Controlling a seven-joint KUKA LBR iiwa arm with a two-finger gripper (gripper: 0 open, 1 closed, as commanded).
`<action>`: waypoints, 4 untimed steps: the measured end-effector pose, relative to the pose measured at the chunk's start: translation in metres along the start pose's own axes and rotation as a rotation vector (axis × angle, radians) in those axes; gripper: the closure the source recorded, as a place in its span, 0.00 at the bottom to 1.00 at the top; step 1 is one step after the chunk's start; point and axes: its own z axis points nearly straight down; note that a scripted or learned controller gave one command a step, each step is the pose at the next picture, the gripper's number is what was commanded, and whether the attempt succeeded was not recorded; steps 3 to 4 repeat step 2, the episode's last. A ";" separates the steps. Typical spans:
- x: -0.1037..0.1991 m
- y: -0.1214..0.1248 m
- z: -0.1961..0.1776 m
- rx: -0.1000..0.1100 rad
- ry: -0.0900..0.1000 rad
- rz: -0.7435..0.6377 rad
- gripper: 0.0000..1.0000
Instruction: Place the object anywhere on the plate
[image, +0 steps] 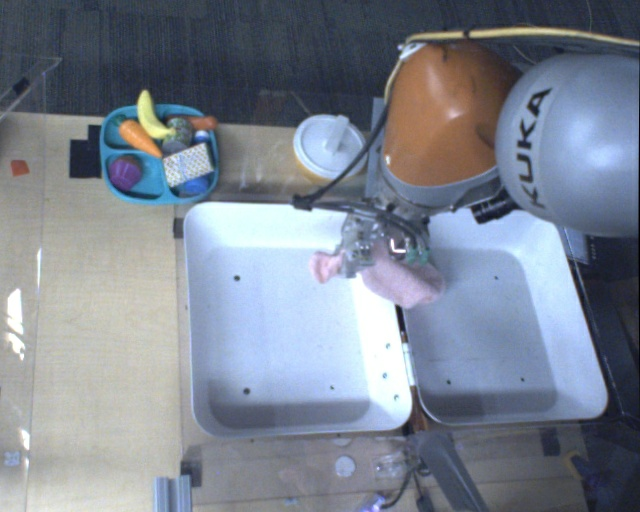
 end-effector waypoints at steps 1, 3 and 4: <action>0.022 0.043 0.014 0.000 0.000 -0.001 1.00; 0.022 0.043 0.014 0.000 0.000 -0.001 0.00; 0.022 0.043 0.014 0.000 0.000 -0.001 0.00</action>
